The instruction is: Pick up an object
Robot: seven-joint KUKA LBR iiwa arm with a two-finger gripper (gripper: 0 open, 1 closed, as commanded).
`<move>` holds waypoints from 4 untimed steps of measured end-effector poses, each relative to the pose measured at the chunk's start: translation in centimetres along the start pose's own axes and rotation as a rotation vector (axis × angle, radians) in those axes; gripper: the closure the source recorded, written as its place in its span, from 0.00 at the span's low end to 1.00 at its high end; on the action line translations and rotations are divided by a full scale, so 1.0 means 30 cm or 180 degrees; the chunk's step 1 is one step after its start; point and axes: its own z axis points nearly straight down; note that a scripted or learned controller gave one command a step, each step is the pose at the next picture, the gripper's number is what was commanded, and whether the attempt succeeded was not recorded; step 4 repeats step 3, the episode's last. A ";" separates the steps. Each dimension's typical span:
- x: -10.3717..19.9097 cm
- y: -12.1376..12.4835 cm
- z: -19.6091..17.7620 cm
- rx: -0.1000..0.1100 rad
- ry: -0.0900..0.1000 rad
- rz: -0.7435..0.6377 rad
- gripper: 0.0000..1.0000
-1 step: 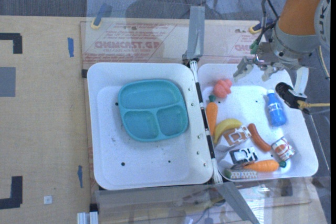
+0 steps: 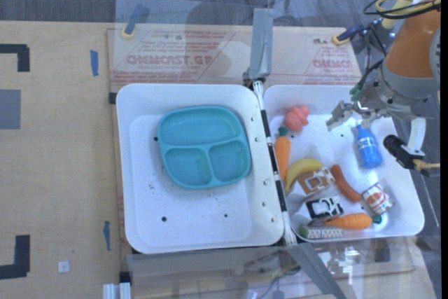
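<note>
From my seat I see the arm [image 2: 409, 45] coming in from about two o'clock, its orange band sitting above the grey wrist, which leans down over the upper part of the right bin [image 2: 413, 210]. The gripper [image 2: 358, 110] hangs at the bin's one o'clock area, its fingers spread apart with nothing between them. Just below it, toward five o'clock of the fingertips, a blue bottle [image 2: 367, 148] lies on the bin floor, close to the fingers but not gripped.

The other candidates for picking lie scattered in the same bin. A pink-red toy fruit [image 2: 297, 118] sits at ten o'clock, with an orange carrot [image 2: 281, 154] just below it along the left wall. A banana [image 2: 302, 170] lies at the bin's centre, touching a small brown-and-white packet [image 2: 318, 182]. A reddish sausage [image 2: 345, 183] runs slantwise beside that. At five o'clock rests a small can [image 2: 377, 199], and at six o'clock a second carrot [image 2: 348, 222] beside a black-and-white item [image 2: 323, 207] I cannot identify.

The left bin [image 2: 133, 171] carries a teal divided plate [image 2: 204, 146] at its centre.
</note>
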 end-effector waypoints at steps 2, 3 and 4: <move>-0.127 -0.070 0.125 -0.0023 0.0002 -0.0001 1.00; 0.140 -0.047 -0.179 -0.0008 -0.0002 -0.0505 1.00; 0.140 -0.047 -0.179 -0.0008 -0.0002 -0.0505 1.00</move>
